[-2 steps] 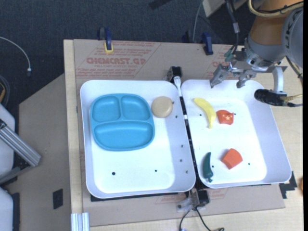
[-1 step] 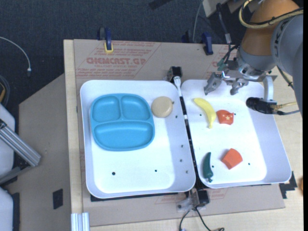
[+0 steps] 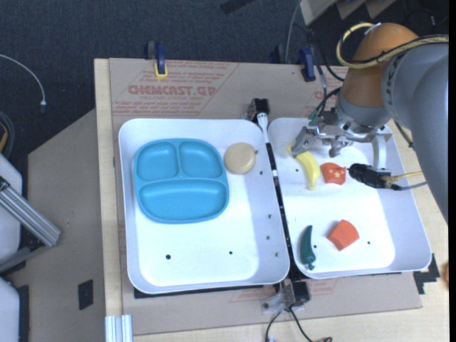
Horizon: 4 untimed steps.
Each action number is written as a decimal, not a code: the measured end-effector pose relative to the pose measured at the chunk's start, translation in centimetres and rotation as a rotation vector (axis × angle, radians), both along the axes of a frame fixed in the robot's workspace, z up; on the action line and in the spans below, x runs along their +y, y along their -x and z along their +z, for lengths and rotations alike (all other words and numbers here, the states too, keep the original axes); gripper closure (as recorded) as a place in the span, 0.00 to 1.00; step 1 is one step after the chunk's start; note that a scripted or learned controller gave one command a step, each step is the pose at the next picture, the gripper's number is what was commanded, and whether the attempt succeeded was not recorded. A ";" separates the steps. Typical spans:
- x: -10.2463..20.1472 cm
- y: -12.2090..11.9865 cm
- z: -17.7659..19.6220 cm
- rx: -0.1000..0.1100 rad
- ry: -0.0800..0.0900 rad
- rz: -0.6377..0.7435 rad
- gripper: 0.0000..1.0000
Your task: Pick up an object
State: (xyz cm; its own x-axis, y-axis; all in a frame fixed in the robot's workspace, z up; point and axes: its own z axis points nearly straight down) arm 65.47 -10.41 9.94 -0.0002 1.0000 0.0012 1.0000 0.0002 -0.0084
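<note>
Hovering metal fingers [image 3: 322,140] near curved banana [image 3: 308,168]

Blue divided plate [image 3: 182,179], beige round lump [image 3: 240,158], maybe bread, left bin [image 3: 206,262]

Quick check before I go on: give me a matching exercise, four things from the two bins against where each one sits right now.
Things:
1. blue divided plate
2. banana
3. green pepper
4. round beige piece

Places:
A. right bin, near front edge, by the divider
B. left bin, taking up its left and middle
C. right bin, upper part, just below the end effector
D. left bin, upper right, beside the plate

Pairs: 1-B, 2-C, 3-A, 4-D
</note>
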 end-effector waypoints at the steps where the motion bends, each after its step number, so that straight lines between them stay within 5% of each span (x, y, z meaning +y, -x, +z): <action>1: 0.1 0.0 -1.6 -0.005 0.001 0.000 0.00; 2: 0.1 -0.1 -0.3 -0.009 0.002 0.001 1.00; 4: 0.1 0.4 11.6 -0.016 0.002 0.001 1.00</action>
State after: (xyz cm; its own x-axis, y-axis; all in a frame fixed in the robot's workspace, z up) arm 65.03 -10.34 21.56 -0.0007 1.0000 -0.0012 1.0000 0.0007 0.0072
